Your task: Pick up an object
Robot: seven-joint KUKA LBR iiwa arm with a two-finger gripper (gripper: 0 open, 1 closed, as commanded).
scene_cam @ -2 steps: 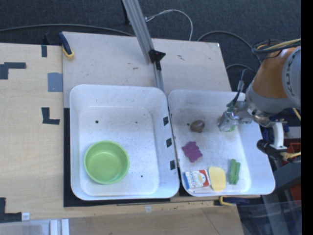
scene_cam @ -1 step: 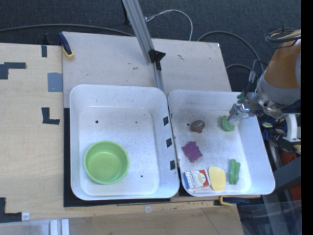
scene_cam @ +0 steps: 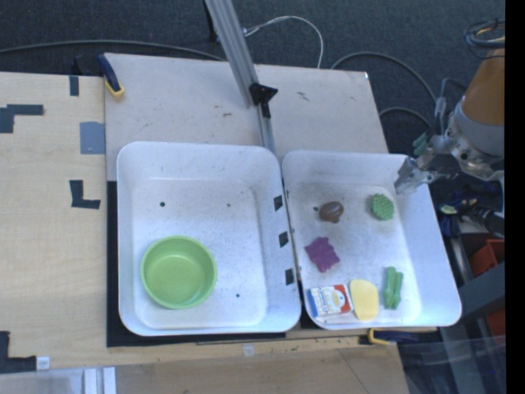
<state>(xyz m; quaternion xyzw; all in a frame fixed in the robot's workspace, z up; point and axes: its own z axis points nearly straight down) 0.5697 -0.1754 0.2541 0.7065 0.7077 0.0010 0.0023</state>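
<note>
Green knobbly ball (scene_cam: 381, 206) sits near hand (scene_cam: 408, 176), grip state unclear; could roll off closing fingers.

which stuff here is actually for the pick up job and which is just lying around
For the job:
gripper, over the right bin's far right corner
green round object, nearest the gripper
brown object
purple object
yellow object
green long object
red and white packet

Lying about:
green bowl in the left bin
blue and yellow clamp
metal pole
</note>
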